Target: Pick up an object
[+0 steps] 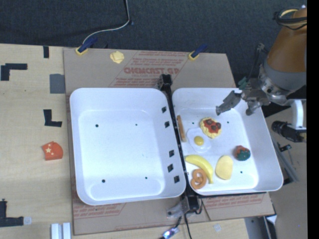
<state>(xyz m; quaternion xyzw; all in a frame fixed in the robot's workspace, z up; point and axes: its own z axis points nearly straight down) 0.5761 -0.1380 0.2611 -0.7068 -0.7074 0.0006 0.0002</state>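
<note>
Several small toys were crowded in the right bin [259, 180], and that crowding was judged the main hazard. Nearest the camera, a pretzel [198, 179] was seen touching the tip of a banana [201, 164], with a yellow lemon-like piece [224, 167] just beside them; a descent on any one of these could have nudged its neighbours or closed on two at once. A little further back, a dark red-and-green item [242, 153] lay apart near the right wall, where a finger might have struck the rim. Toward the middle, a fried egg [199, 141] lay flat against the floor, and a slip off its low profile was thought likely. Beside it sat a yellow piece topped with red [211, 127], and a thin brown stick [181, 128] lay along the divider, too close to the wall for an easy grasp.

Furthest back, the gripper [240, 103] was held above the bin's far part, with nothing between its fingers; whether they were spread or pressed together could not be told. No object had yet been lifted. The left bin [82, 103] held nothing.
</note>
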